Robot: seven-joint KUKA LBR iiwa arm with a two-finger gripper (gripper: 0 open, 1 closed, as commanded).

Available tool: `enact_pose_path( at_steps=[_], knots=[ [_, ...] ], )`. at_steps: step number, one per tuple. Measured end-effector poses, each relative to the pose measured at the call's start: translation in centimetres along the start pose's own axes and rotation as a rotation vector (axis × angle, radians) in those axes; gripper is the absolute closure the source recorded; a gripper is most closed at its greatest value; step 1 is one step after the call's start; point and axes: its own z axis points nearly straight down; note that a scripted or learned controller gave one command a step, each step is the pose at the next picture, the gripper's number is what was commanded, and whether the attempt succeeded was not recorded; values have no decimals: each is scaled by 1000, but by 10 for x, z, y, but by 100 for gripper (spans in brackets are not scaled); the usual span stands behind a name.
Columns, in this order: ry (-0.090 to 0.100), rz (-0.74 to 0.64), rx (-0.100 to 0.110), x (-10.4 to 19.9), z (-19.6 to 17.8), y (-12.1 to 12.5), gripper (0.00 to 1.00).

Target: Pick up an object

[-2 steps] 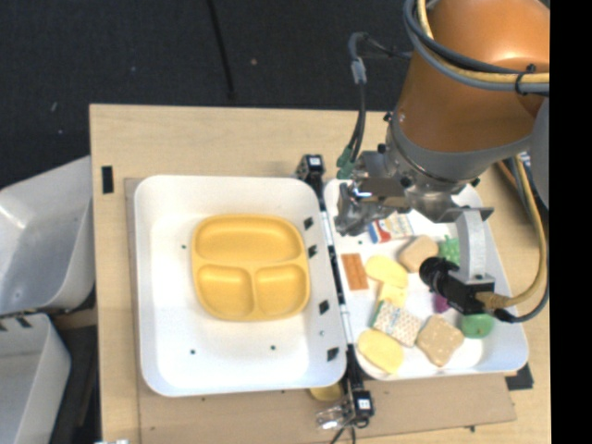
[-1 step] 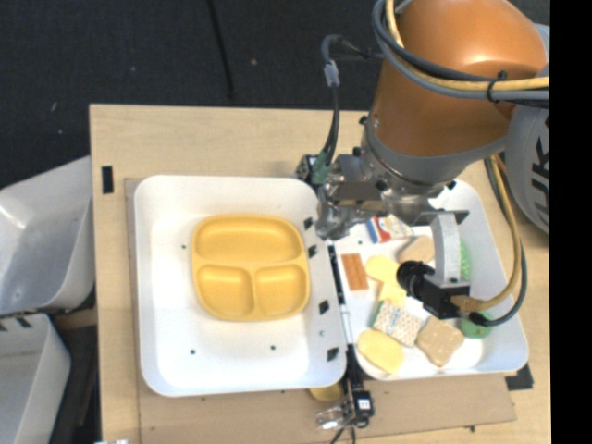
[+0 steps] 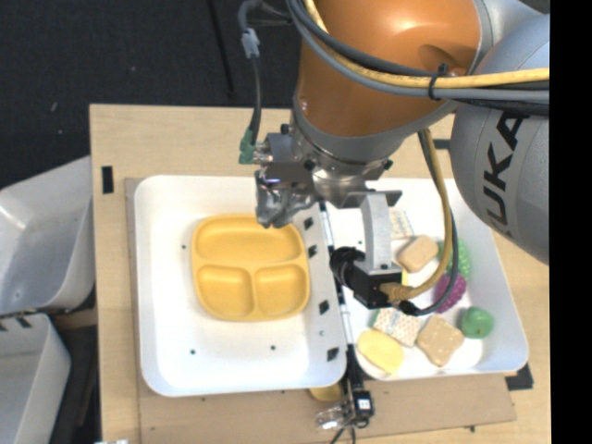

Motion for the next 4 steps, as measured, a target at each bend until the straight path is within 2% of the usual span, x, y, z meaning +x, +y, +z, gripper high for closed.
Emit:
enact_pose_path(
  at_steps=[1, 2, 3, 4],
  knots=[
    [-6, 14, 7, -64, 44, 0, 100],
    [-1, 11, -11, -82, -65, 6, 100],
    [-6, 11, 15, -108, 63, -2, 100],
    [-5, 13, 9, -131, 126, -2, 100]
  ],
)
